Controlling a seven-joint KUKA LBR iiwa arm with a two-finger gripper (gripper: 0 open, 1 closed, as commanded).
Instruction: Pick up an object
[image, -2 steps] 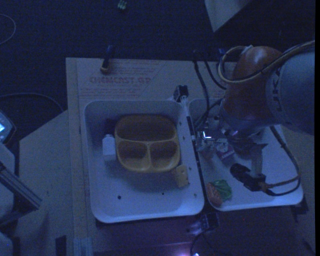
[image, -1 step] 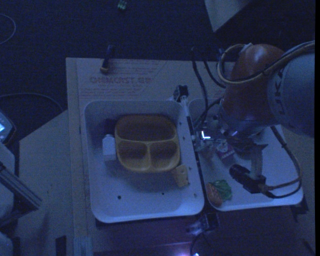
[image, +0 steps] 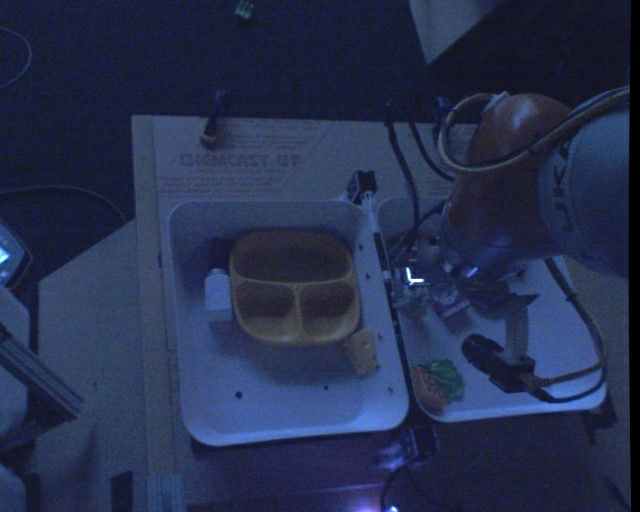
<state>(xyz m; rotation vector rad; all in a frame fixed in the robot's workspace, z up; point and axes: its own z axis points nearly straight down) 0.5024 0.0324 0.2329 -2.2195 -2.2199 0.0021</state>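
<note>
I judge nothing picked up yet: my gripper (image: 430, 285) sits low in the right bin (image: 560, 330) at mid-frame, its grasp impossible to tell, with the green object (image: 440, 381) lying loose just below it.

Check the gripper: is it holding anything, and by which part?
Cannot be told. The gripper is low in the right bin near the divider, hidden under the wrist in dim light. The green object lies apart, untouched.
</note>
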